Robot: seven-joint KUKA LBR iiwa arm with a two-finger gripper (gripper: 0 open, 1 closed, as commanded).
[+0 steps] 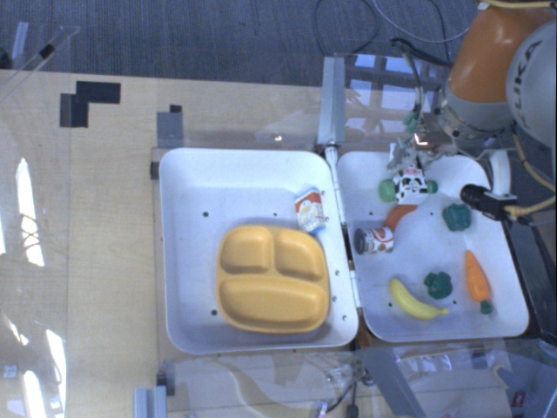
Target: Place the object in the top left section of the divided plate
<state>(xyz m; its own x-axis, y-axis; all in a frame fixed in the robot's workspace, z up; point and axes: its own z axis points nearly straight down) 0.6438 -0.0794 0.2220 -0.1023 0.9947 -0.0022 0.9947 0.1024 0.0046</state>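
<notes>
The yellow divided plate (272, 277) lies in the left bin (187, 233), with two small sections at its far side and one long section at its near side. All three sections hold nothing. Just past the plate's far right corner sits a small red, white and blue carton (310, 210). My gripper (407, 157) hangs over the far edge of the right bin (500, 316), right above a black-and-white cow-patterned toy (412, 184). Nothing is visibly held.
The right bin also holds a green piece (388, 190), an orange-red piece (400, 216), a small can (375, 239), a banana (416, 300), broccoli (438, 284), a carrot (476, 277) and a green pepper (456, 217). A metal divider (331, 111) rises behind the bins.
</notes>
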